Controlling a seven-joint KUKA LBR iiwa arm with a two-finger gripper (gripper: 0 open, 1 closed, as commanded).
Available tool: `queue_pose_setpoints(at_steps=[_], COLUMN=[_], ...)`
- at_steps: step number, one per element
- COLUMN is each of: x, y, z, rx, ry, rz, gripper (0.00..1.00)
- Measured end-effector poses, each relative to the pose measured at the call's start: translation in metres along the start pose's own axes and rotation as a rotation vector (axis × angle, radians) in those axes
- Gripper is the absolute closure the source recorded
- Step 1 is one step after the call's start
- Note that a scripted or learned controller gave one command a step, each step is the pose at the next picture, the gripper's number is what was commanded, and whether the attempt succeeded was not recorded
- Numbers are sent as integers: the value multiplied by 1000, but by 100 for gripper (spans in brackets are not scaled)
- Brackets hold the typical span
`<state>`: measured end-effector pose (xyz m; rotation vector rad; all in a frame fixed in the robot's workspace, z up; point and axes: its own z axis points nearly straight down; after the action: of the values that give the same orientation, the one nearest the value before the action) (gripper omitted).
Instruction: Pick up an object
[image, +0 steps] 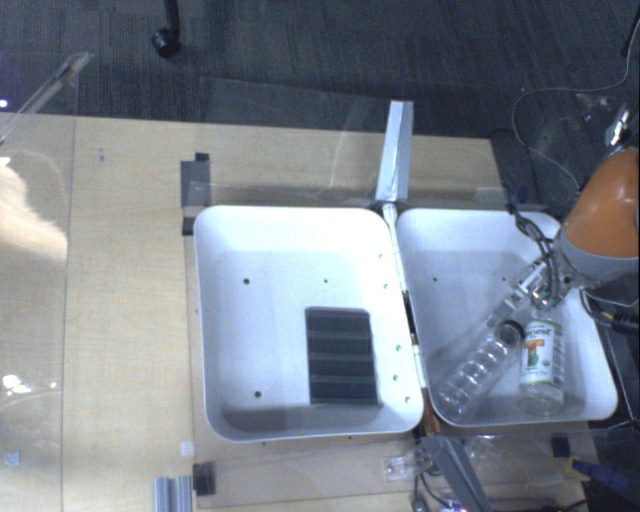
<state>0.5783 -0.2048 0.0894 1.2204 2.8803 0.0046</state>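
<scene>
The gripper (528, 297) hangs low inside the right bin (450, 250), reaching in from the right; whether it is grasping anything I cannot tell. Just below it stands a small bottle (540, 362) with a white label. Beside that, down and to the left, lies a clear bottle (478, 368), tilted. Far left, in the left bin (260, 250), rests a black ribbed block (341, 355).
</scene>
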Motion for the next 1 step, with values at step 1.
queue_pose_setpoints(at_steps=[1], x=[-1], y=[3], z=[-13], rx=[-6], ry=[-6], rz=[0], gripper=[100])
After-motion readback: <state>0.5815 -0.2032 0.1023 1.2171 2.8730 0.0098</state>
